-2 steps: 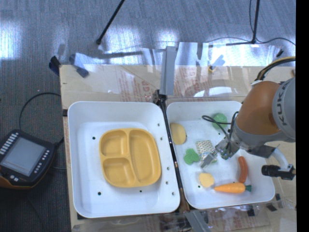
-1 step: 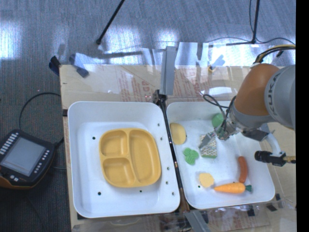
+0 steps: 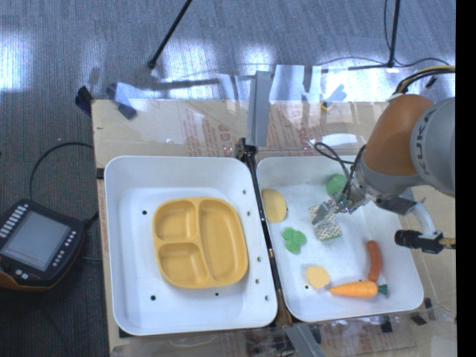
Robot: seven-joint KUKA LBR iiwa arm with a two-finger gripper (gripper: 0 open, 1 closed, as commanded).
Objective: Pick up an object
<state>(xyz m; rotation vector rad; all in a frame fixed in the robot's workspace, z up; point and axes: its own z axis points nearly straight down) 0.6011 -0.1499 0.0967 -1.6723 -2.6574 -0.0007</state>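
Glossy white right bin (image 3: 297, 307) on cardboard-lined worktop (image 3: 178, 129): speckled square sponge-like block (image 3: 328, 231) mid-bin, tilted, touched by gripper (image 3: 325, 213), finger state impossible to tell. Around: green leafy piece (image 3: 294, 239), smooth carrot (image 3: 358, 289), sausage (image 3: 374, 259). Left bin (image 3: 126, 192): yellow compartment plate (image 3: 200, 242).

Bright overhead light, glare patches on the floor (image 3: 253, 54), slightly soft focus

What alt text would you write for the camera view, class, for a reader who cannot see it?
A grey and orange robot arm lowers its gripper over a pale speckled block in the right white bin, among a carrot, sausage and green leaf. The left white bin holds a yellow divided plate.
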